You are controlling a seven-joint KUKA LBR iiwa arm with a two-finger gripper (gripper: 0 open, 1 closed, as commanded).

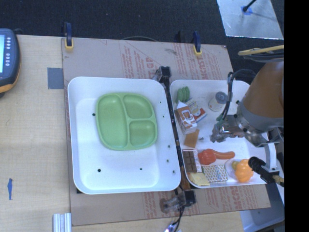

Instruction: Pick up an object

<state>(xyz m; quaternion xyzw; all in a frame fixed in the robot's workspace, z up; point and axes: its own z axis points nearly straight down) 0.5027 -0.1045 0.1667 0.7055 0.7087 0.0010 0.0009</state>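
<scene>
Hand (220, 132), its opening not discernible and nothing visibly grasped, hovered over the right bin (205, 84); red-orange carrot-like toy (215, 155) lay just nearer, its long axis running left–right.

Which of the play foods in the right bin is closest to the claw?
The red-and-orange carrot-shaped toy, lying just below the claw. The orange pepper, the checked cracker and the green piece at the bin's far end all sit farther off.

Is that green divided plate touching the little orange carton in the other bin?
Apart. The camera view shows the green plate lying in the left bin, while the orange carton lies in the right bin, with both bins' rims between them.
</scene>
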